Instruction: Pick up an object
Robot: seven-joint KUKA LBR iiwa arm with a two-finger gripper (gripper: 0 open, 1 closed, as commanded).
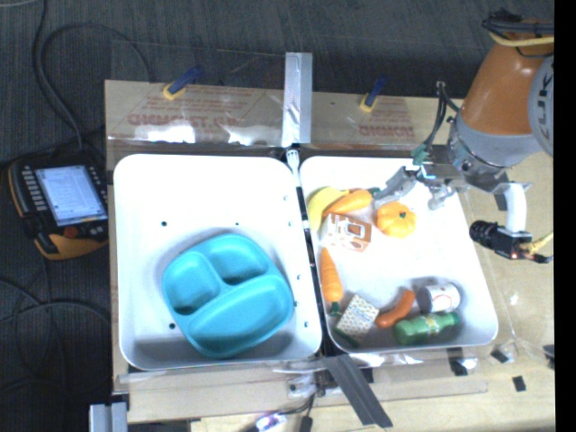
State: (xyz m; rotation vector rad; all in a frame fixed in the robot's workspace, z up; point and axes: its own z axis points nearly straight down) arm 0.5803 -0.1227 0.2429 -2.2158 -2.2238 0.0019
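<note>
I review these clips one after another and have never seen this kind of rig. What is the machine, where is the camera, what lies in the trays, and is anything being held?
This is one fixed camera above a bench, looking down at a slant. The grey and orange machine at the right is a robot arm; its gripper hangs over the upper part of the right bin. Nothing shows between its fingers. That bin holds toy food: a banana, an orange fruit, a small carton, a carrot, a can and a few more pieces along the front edge. The left bin holds a blue divided plate. The handheld control pad lies on the floor at the left.
</note>
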